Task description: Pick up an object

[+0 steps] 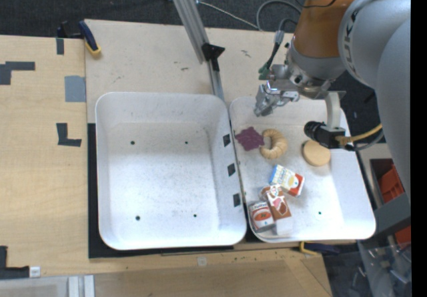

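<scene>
My gripper (265, 106) hangs over the far end of the right bin (347, 212), above and just behind the objects. Nothing shows between its fingers. Below it lie a purple flat piece (249, 137) and a tan ring-shaped bagel (273, 144). A round tan bun (316, 153) sits to the right. Nearer the front lie a small white, orange and blue carton (287, 179), a brown and red packet (276, 204) and a small can (261, 217).
The left bin (160, 169) stands beside the right one, sharing a middle wall with black clips. A slanted metal pole (193, 22) crosses behind the bins. Black cables run near the bun at the right bin's edge.
</scene>
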Controlling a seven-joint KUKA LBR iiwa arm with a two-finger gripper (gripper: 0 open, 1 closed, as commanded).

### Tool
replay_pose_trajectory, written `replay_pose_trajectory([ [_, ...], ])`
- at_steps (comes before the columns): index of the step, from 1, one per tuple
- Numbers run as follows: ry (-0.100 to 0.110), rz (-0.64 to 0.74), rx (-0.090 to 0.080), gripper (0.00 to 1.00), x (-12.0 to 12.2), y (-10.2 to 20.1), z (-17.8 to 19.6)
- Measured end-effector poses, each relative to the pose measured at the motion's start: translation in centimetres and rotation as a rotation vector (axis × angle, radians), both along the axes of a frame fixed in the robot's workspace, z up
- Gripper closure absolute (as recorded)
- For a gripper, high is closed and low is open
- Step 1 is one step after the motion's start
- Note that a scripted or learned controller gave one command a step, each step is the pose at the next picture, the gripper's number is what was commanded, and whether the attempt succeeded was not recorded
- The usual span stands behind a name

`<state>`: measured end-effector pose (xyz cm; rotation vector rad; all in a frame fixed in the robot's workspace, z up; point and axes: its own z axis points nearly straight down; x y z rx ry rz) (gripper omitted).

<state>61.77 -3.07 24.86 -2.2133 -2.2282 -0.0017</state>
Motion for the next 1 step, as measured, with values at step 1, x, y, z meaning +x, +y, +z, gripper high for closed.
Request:
replay_pose_trajectory([
  [1,0.0,0.0,0.0,1.0,1.31,5.09,0.44],
])
